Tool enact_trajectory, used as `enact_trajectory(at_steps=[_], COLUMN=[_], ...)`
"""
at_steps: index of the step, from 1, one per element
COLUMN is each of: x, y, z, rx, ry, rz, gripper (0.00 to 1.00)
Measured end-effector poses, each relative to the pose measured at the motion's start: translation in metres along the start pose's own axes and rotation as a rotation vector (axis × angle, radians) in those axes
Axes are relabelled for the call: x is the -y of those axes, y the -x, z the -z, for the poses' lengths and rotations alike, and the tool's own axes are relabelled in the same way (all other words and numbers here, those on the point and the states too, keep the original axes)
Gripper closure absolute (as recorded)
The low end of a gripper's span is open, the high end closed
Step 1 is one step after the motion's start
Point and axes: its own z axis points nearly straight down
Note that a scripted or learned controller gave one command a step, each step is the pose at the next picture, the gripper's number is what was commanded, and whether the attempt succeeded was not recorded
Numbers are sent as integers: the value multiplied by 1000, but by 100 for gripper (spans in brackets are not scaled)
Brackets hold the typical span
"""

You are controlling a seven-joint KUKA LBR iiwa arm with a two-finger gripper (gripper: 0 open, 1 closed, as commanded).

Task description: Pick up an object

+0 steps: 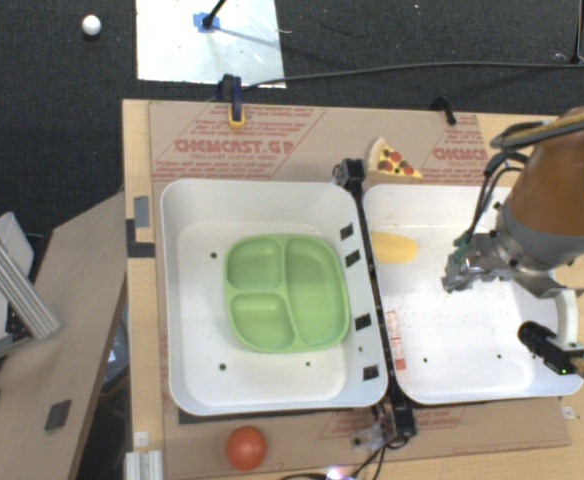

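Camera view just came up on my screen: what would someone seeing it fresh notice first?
Probably the green divided plate, lying flat in the middle of the left bin. Next, the grey arm with its orange band reaching in over the right bin, its pincer low near a pale yellow piece by that bin's left wall. Off the bins, a pizza-slice toy sits on the board behind them and an orange-red ball in front.

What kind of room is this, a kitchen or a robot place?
Probably a robot test lab, not a kitchen. A robot arm reaches over two white bins, the food is toys like the pizza slice, and cables cross the bench.
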Motion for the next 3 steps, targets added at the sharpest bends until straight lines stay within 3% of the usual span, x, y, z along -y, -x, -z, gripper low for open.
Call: enact_trajectory(at_steps=[1,2,3], x=[0,-1,6], y=[6,6,-55], z=[63,79,68], rx=[1,0,-2], ry=[2,-3,-5], rz=[-1,0,5], gripper=[100,100,100])
